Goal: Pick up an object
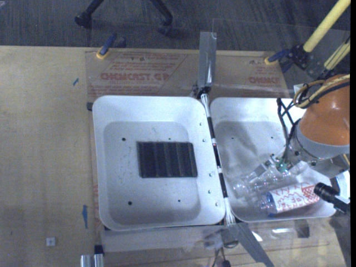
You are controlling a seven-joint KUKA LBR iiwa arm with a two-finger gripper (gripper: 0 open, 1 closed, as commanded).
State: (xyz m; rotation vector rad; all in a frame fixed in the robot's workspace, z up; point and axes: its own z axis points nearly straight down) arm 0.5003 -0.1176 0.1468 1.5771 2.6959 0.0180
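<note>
In the right bin (245, 113) a clear plastic bottle (255, 181) lies on its side near the front. Just in front of it lies a second bottle with a red-and-white label (290, 197), against the bin's front wall. My gripper (281, 164) hangs low over the right bin, at the right end of the clear bottle, under the arm's orange band (328, 118). It looks close to or touching that bottle. A dark ribbed rectangular pad (167, 159) lies flat in the middle of the left bin (105, 149).
A metal divider post (207, 60) stands at the back between the bins. Cardboard (139, 74) lies behind them. Cables (289, 107) loop beside the arm, and a yellow-handled tool (328, 18) leans at the back right.
</note>
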